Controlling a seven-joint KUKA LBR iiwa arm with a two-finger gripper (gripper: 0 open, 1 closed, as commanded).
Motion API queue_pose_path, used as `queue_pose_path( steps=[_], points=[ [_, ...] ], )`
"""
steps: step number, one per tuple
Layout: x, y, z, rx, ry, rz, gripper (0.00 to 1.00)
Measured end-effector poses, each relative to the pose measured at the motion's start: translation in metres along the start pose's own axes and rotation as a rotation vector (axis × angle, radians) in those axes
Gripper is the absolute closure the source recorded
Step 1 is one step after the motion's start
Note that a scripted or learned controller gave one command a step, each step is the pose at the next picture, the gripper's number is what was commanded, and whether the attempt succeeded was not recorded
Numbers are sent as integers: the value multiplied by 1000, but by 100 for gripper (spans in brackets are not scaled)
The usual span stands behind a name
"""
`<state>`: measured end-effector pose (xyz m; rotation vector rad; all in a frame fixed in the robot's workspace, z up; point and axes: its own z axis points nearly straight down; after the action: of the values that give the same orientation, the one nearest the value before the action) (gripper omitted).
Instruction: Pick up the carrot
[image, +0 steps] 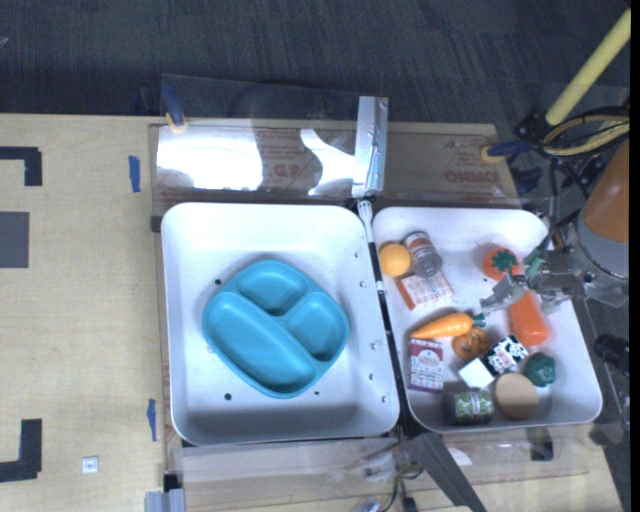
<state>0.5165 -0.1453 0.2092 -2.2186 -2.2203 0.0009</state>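
Lying in right bin (590, 395), carrot (443, 326) beside red carton (425, 363), partly overlapped by brown toy (470, 343). Gripper (520, 283) near, apart; finger state blurred, cannot tell.

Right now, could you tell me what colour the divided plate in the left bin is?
The divided plate is light blue, seen in the camera view.
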Motion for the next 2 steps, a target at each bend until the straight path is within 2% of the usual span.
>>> queue_pose_path(
  steps=[1, 2],
  points=[
    [54, 16, 58, 3, 1, -115, 0],
    [35, 11, 115, -23, -7, -162, 0]
  ],
)
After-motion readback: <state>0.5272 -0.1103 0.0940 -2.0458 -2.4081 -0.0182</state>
